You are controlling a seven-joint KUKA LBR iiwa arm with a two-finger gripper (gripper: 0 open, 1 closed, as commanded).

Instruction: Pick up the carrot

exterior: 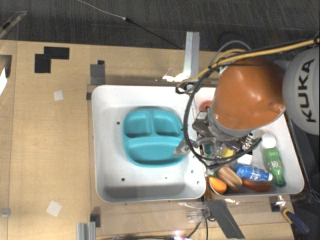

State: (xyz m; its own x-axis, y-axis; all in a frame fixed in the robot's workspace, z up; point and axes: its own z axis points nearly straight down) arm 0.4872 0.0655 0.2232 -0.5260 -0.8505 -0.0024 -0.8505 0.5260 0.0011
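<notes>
Arm reaches in from the right, its orange band over the inner half of the right bin. Gripper hangs below the wrist, close to the divider between the bins. It is masked by cables and the wrist, so I cannot tell whether it is spread or pressed together, and nothing is visibly held. Carrot, taken to be the orange rounded piece, lies in the near-left corner of the right bin, touching a tan roll, with a blue bottle just beyond and a green bottle further right. Left bin holds a teal divided plate. Judged step: approach, no grasp made yet. The next move calls for shifting toward the near corner and descending over the carrot. The crowding roll and the bin wall leave little room, so a miss or a snag looks likely.
</notes>
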